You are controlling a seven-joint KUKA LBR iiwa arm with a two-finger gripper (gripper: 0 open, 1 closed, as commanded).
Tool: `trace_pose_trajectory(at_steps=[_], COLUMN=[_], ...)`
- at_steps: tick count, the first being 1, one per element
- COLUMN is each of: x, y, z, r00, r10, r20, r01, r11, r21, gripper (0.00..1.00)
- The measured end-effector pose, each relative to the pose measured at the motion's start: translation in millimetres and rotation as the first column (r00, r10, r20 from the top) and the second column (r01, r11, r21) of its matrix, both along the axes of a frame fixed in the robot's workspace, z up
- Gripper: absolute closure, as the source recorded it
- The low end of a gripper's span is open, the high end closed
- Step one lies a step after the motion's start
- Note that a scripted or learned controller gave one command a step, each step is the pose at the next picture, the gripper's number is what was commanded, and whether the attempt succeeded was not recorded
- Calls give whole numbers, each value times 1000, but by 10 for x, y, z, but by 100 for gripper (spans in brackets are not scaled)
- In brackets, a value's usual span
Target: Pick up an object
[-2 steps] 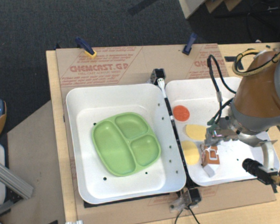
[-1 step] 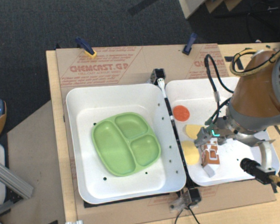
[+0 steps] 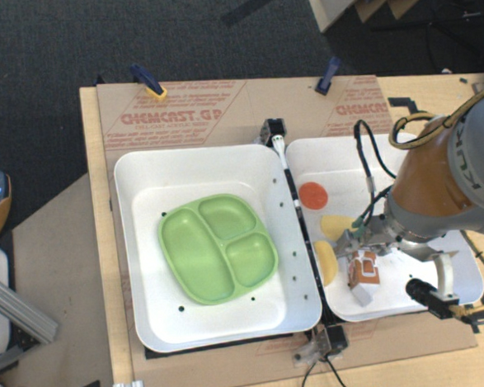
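Small brown-and-white object sits in the right bin, toward its front edge, roughly mid-width. The gripper is right over it, low in the bin; can't tell if the claw is clenched or released, or whether it has the object. A small grey piece lies just in front of the brown object, near the bin's front edge. Yellow banana-like piece lies by the right bin's left edge, close to the gripper. Another pale yellow piece sits just behind it, and an orange round thing further back, toward the left-rear part of the bin. Arm comes in over the right edge of that bin, orange band above the wrist, cables looping behind. Left bin holds a green divided plate, three compartments, about centered. Both bins touch side by side on a cardboard-covered bench; two clamps at its rear edge.
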State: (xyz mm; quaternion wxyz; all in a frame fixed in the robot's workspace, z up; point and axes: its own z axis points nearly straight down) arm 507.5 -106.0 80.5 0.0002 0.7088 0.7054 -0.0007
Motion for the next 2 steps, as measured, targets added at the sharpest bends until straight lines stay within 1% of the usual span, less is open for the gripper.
trace_pose_trajectory(at_steps=[1, 2], x=[2, 733], y=[29, 518], z=[160, 1106], r00=[1000, 1000], r10=[4, 14], r20=[5, 16], r01=[-4, -14], r11=[1000, 1000], r21=[1, 1], gripper=[100, 100])
